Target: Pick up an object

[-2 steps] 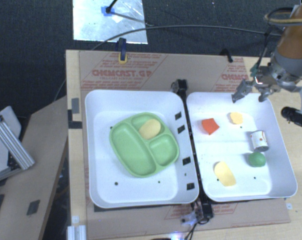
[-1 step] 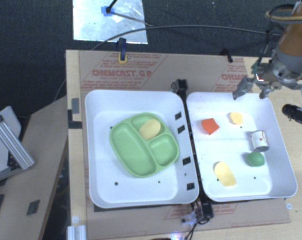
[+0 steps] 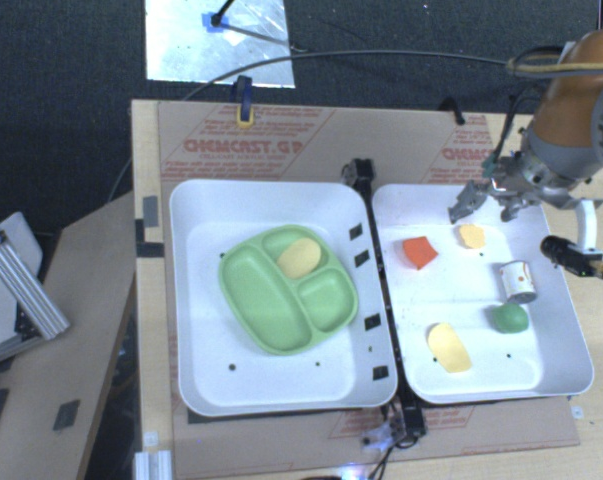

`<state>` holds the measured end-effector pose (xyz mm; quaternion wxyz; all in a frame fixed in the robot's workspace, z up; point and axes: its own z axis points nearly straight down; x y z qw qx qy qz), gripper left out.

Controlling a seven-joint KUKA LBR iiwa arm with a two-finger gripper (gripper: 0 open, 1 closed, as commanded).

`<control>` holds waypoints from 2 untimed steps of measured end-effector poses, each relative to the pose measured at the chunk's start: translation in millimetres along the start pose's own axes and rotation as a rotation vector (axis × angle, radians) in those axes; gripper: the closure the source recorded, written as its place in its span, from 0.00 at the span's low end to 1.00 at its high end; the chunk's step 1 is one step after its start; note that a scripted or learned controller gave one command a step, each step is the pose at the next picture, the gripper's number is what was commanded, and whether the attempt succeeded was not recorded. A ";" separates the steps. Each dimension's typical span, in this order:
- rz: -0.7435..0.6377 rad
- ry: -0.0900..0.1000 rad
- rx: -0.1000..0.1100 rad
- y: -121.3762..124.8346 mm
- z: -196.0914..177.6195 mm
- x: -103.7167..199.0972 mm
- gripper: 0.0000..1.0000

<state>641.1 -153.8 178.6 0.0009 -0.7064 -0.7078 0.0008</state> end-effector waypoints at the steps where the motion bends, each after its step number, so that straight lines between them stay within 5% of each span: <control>1: 0.000 0.000 0.000 6.8 59.2 -2.4 0.00; 2: -0.003 -0.004 -0.011 10.0 90.9 -2.7 0.00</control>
